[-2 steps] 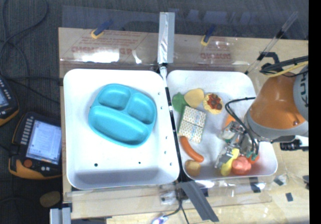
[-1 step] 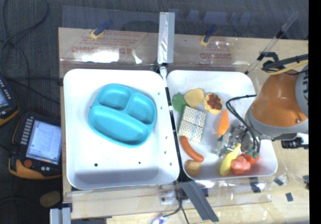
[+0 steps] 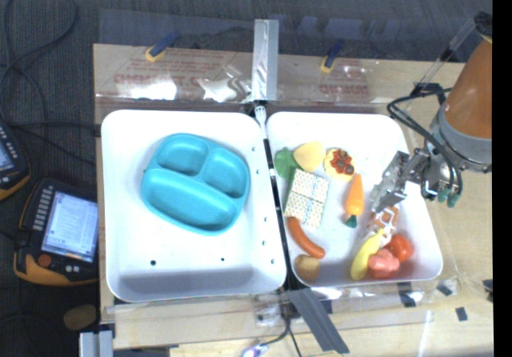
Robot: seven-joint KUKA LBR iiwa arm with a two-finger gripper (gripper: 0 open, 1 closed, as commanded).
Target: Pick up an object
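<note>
The right bin (image 3: 416, 147) holds several toy foods. Among them are a green pepper (image 3: 284, 162), a yellow lemon (image 3: 310, 156), a small pizza piece (image 3: 340, 162), a carrot (image 3: 354, 195) and a checked cracker (image 3: 308, 197). Toward the front lie a sausage (image 3: 306, 238), a potato (image 3: 307, 266), a banana (image 3: 364, 256), a red tomato (image 3: 401, 247) and a pink piece (image 3: 382, 264). My gripper (image 3: 386, 197) hangs low over the bin's right side. It is just right of the carrot and directly above an orange-and-white piece (image 3: 382, 222). I see nothing lifted.
The left bin (image 3: 120, 251) carries a blue divided plate (image 3: 196, 181). A metal divider (image 3: 266, 67) runs between the bins at the back. A handheld pendant (image 3: 56, 231) lies left of the bench. Cables (image 3: 416, 107) trail from the arm's wrist over the right bin's rim.
</note>
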